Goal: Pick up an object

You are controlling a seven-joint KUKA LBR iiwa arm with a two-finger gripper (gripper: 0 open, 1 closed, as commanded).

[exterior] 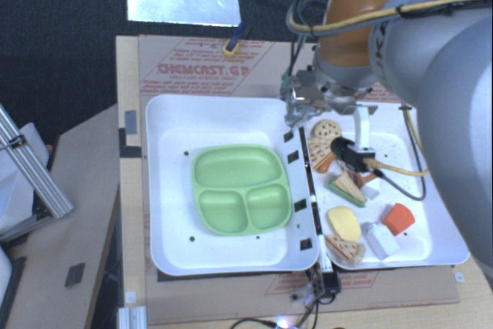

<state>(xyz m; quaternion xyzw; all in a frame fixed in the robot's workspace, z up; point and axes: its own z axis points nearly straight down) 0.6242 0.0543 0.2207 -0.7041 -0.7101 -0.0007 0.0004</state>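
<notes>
- Over the far corner of the toy-food bin (425, 240), close against the divider it shares with the plate bin (173, 166), the gripper (296, 110) hangs low. Whether it is open or closed cannot be told from this angle, and nothing shows in its grasp.
- The nearest candidate is the round cookie (326, 129), just beside the gripper. A reddish piece (322, 160), perhaps a carrot, lies close on its near side.
- To do this well, centre over the cookie, clear of the bin wall, and descend straight so the neighbour is not pinched too.
- The orange block (398, 218) near the outer edge looks chunkier and probably easier to grip.
- The green divided plate (240, 189) looks too wide, so leave it.
</notes>
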